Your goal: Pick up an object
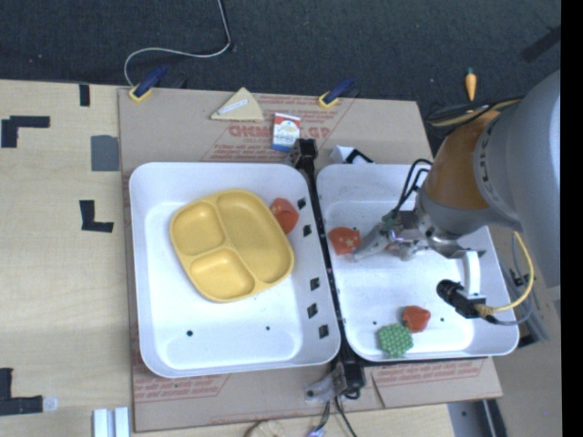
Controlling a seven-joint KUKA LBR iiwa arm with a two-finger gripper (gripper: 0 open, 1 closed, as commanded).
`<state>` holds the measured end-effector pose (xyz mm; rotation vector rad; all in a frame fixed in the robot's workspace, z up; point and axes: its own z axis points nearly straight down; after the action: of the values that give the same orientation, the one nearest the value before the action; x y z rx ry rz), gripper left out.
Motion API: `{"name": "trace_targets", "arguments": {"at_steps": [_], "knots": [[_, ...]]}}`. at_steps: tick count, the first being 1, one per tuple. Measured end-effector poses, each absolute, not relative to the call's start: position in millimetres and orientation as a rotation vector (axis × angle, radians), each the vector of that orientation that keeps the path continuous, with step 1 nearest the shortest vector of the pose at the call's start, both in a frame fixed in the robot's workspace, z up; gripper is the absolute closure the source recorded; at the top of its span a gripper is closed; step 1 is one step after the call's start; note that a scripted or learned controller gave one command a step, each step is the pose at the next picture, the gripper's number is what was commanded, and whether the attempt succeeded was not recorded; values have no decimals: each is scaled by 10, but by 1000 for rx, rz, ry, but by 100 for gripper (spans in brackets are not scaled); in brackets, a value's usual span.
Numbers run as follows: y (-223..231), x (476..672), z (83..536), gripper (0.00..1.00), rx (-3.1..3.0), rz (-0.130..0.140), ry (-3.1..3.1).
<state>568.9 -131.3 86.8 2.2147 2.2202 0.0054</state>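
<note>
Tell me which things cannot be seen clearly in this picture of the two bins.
- Tool: in the camera view it is small and blurred beside the red object; whether it grips or only touches it cannot be told.
- Second red object: partly hidden behind the rim of the yellow tray.
- Small box behind the bins: its print is too small to read.
- Arm: cut off by the right edge.

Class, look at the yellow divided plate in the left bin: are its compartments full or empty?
Empty. All three compartments of the plate show bare yellow. The nearest red item lies beside its rim, on the bin floor.
</note>
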Motion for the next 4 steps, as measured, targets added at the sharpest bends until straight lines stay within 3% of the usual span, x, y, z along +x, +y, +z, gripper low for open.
{"name": "trace_targets", "arguments": {"at_steps": [1, 2, 3, 4], "knots": [[-1064, 6155, 1095, 0, 2219, -1, 2223], [-1584, 6560, 1197, 0, 2220, -3, 2221], [-1508, 5905, 1732, 0, 2220, -2, 2220], [-1683, 6004, 901, 0, 2214, 1, 2215]]}}
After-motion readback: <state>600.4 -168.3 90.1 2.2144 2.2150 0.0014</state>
